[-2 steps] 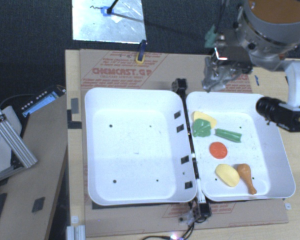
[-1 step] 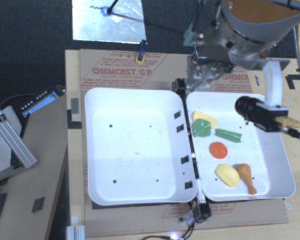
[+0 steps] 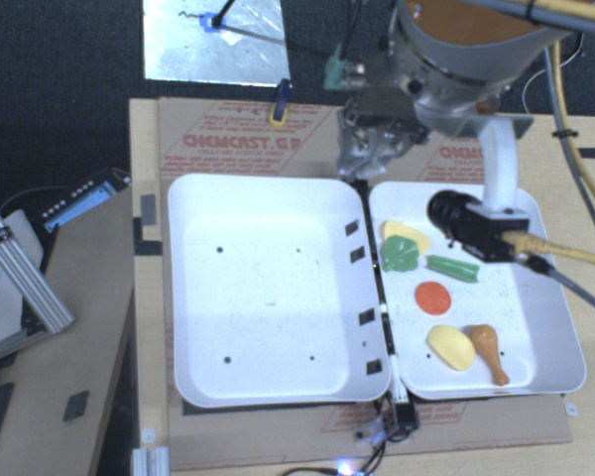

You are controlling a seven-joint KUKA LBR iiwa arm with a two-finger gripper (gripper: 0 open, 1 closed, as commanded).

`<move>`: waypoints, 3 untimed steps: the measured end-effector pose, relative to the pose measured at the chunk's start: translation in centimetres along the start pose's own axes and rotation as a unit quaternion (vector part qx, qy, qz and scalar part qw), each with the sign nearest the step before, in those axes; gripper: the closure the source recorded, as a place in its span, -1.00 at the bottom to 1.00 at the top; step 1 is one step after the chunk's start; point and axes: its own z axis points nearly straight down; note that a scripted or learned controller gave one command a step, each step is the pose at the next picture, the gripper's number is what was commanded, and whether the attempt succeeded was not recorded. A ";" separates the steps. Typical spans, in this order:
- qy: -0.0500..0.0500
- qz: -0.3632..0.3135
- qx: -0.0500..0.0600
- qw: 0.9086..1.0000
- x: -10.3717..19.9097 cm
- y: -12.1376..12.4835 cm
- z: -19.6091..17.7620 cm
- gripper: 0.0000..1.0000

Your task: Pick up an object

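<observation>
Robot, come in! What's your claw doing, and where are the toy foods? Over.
End effector above bins' far edge, nothing visibly held. Toy foods in right bin: red disc, drumstick. Black camera unit overhangs them.

Dark blue carpet floor (image 3: 59, 77) surrounded bench (image 3: 149, 266). Shiny metal sheet (image 3: 216, 30) lay on floor at top. Aluminium frame (image 3: 20, 281) stood at left. Cardboard (image 3: 228, 137) covered bench.

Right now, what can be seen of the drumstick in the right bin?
The drumstick is a small brown toy, plastic by its look, with a rounded meaty end up-left and a thin bone end pointing down-right. It lies flat on the right bin's floor near the front, close beside the yellow piece, possibly touching it.
</observation>
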 end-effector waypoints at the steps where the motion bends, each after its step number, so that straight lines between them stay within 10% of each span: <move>1: -0.002 0.009 -0.001 1.000 -10.7 0.0 0.2 1.00; 3: -0.003 0.009 0.002 1.000 -32.2 -0.3 5.2 1.00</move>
